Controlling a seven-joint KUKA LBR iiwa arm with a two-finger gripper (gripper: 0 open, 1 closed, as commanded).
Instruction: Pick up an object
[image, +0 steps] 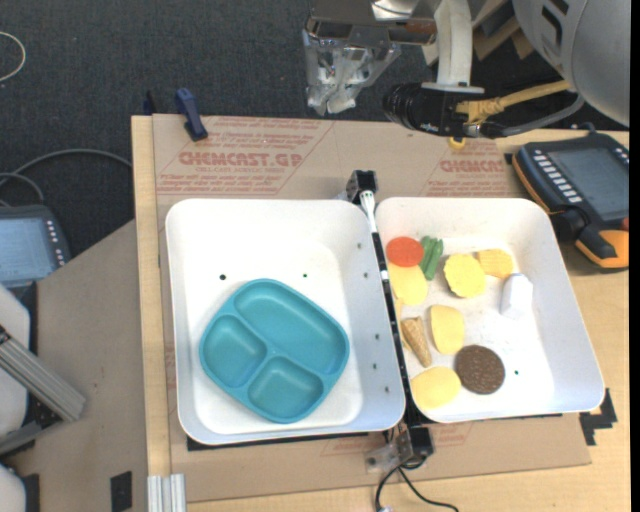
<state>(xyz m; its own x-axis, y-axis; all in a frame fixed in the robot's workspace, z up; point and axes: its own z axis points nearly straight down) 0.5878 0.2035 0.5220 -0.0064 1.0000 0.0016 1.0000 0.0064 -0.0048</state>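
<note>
- The hand (340, 75) hung at the top of the view, above the dark floor (90, 60), beyond the far edge of the surface (260, 160). It looked like clear plastic under a metal bracket.
- I could not tell whether the hand was wide or narrow; nothing was seen in it.
- Two white bins lay well below the hand in the picture, side by side, touching along a black strip.
- The left bin (190, 250) was below and a bit to the left of the hand. It carried a teal plate (275, 348) w/ three compartments.
- The right bin (550, 260) was below and to the right of the hand. It carried the small objects for picking, all well apart from the hand.
- Nearest to the hand in this bin: an orange-red round piece (404, 251), and a green piece (431, 256) just beside it.
- Farther: several yellow pieces, e.g. one round (464, 275), one below the red piece (409, 285), one at the near edge (436, 387).
- Also a white piece (516, 294), a tan stick-like piece (416, 341) and a dark brown disc (481, 369), the disc near the front of the bin.
- A blue clamp (190, 113) sat on the surface, left of the hand; a black and orange pendant (585, 185) lay to the right.
</note>
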